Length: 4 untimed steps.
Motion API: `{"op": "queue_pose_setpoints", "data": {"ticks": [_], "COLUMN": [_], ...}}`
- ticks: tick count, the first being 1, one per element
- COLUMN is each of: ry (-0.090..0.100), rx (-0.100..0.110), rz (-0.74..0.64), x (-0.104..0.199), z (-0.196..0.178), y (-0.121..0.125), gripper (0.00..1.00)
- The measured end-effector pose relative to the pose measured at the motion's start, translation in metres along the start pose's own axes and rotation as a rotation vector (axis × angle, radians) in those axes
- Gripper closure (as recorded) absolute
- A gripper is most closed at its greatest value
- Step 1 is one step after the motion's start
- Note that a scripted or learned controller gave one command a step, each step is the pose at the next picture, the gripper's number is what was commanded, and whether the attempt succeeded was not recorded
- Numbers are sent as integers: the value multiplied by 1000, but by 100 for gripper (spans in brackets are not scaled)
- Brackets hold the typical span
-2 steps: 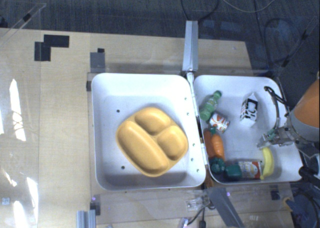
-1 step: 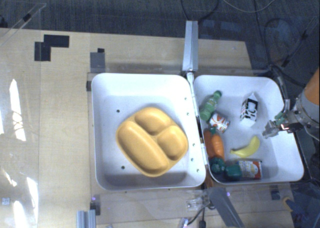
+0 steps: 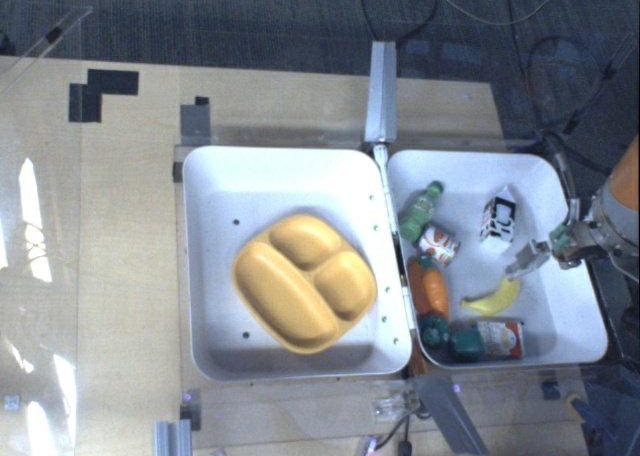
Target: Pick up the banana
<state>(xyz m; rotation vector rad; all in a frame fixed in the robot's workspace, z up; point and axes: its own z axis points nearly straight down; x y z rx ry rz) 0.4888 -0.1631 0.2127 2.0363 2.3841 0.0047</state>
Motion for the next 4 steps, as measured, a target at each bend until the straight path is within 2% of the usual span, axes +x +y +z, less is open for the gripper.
{"op": "queue_pose_setpoints", "data": {"ticks": [1, 2, 3, 4], "ry": [-3, -4, 0, 0], "rx": [-5, -12, 0, 0], "rz": [73, 69, 129, 100], "x": [-13, -13, 19, 26], "z": [124, 112, -16, -72], "y": [-1, 2, 36, 24], "gripper": [0, 100, 100, 100]}}
